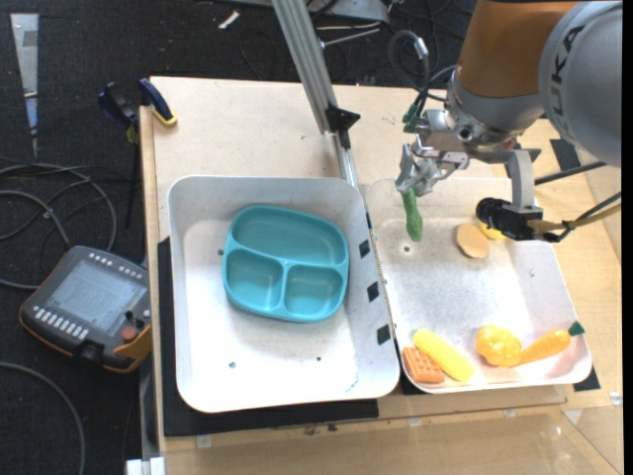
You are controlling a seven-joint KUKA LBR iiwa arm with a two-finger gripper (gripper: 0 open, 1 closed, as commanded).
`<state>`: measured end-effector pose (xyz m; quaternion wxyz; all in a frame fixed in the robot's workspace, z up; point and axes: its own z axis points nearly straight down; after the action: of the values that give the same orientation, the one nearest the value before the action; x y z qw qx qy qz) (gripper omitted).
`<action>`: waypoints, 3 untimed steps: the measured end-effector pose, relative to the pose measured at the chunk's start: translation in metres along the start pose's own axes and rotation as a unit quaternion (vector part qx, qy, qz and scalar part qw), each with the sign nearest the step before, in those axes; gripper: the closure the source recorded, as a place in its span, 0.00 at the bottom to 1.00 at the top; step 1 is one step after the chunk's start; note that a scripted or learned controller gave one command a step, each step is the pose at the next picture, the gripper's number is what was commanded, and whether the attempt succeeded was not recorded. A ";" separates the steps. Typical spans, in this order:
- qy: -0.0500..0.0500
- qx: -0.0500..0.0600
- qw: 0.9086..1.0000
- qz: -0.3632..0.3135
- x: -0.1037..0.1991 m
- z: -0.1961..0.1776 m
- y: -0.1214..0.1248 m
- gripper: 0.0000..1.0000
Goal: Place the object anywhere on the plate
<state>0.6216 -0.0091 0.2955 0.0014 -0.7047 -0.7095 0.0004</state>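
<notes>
the end effector point(416, 179) seems clenched on a green bean pod point(412, 216), lifted over the right bin point(554, 275); carrying it to the teal plate point(286, 263) remains.

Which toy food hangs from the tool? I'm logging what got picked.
The slim green piece, dangling between the tool's fingers above the right bin; the yellow, orange and tan pieces lie on the bin floor.

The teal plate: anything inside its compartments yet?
Nothing lies in the three compartments of the teal plate; all show bare. The green toy hangs at the gripper over the right bin. What's under the plate is hidden.
</notes>
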 end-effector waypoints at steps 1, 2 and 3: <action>0.000 0.000 1.000 -0.001 0.051 0.008 -0.031 1.00; 0.000 0.001 1.000 -0.001 0.098 0.016 -0.062 1.00; 0.000 0.002 1.000 0.000 0.138 0.049 -0.088 1.00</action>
<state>0.5321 0.1284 0.2465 0.0024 -0.7048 -0.7094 0.0020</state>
